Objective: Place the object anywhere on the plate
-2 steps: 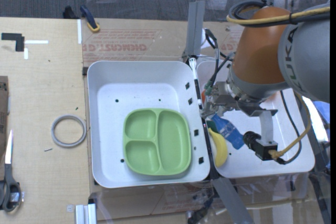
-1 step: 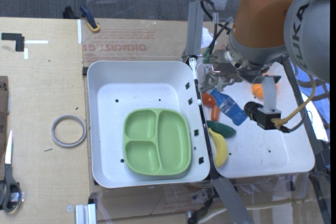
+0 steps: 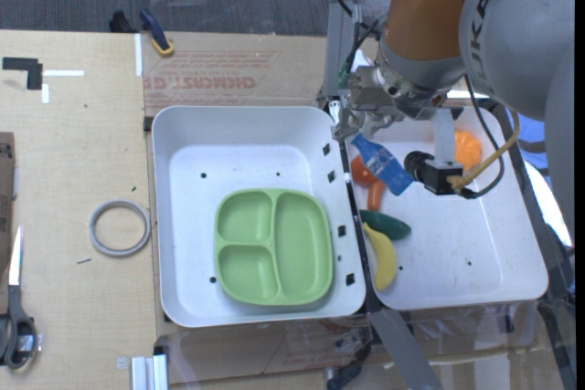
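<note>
A green three-compartment plate (image 3: pixel 274 247) lies in the left white bin (image 3: pixel 183 151), toward its front. My gripper (image 3: pixel 355 131) hangs over the divider between the two bins, at the right bin's back left. A small blue bottle-like object (image 3: pixel 384 165) slants down to the right from the fingers, which are shut on its upper end. It is lifted above a red-orange piece (image 3: pixel 367 179) in the right bin (image 3: pixel 494 260). The plate sits to the front left of the held object.
The right bin also holds a yellow banana (image 3: pixel 383 258), a dark green piece (image 3: pixel 385 225) and an orange object (image 3: pixel 469 147). On the bench at left lie a grey tape ring (image 3: pixel 119 227) and scissors (image 3: pixel 15 329). A cardboard sheet (image 3: pixel 228 73) lies behind the bins.
</note>
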`<action>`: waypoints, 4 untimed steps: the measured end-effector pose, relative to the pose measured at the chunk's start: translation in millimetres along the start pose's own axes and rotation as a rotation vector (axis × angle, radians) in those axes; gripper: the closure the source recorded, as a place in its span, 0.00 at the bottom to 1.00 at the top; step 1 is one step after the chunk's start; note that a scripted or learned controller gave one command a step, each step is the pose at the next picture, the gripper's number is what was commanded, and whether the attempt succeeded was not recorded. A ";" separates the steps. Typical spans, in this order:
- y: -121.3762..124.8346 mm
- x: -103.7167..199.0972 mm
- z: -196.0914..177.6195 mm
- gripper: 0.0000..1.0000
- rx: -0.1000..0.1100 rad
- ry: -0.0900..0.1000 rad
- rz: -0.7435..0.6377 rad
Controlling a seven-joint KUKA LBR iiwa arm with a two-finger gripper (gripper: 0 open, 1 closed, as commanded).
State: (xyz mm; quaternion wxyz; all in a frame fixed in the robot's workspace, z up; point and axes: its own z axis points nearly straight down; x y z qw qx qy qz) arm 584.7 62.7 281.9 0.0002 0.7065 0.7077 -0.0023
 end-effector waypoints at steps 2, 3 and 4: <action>-85.5 33.8 18.2 1.00 0.002 0.001 0.000; -71.8 34.2 39.8 1.00 0.003 0.001 0.005; -84.9 26.8 52.3 1.00 0.001 0.001 0.006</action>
